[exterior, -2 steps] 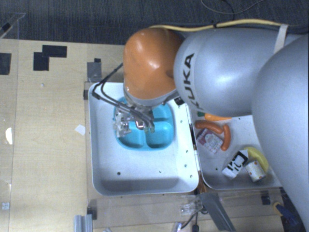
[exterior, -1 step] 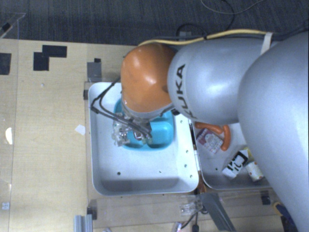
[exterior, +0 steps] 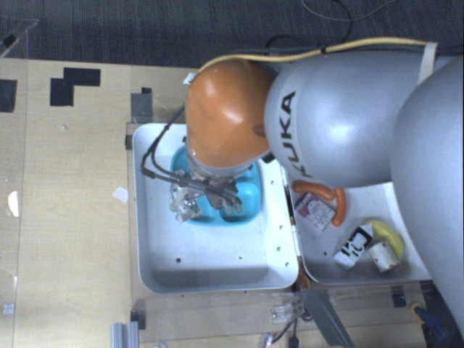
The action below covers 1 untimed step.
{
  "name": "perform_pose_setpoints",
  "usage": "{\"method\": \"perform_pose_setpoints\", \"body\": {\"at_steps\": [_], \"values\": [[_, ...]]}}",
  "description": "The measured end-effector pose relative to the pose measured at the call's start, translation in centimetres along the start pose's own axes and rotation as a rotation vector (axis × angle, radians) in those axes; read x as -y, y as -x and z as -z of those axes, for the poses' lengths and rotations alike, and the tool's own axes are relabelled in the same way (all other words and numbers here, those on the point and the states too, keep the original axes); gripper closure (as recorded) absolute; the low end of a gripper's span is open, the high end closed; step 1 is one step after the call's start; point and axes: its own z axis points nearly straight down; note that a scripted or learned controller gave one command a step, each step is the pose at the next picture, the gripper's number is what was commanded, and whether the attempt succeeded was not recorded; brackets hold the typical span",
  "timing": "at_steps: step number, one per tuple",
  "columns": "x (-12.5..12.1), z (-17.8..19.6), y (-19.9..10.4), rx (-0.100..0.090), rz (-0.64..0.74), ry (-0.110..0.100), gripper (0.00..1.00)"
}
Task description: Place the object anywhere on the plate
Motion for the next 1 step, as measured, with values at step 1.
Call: {"method": "perform_pose_setpoints", "body": {"at_steps": [1], "values": [[0.89,-3.84,2.42,0.0,0.175,0.001,1.0]]}}
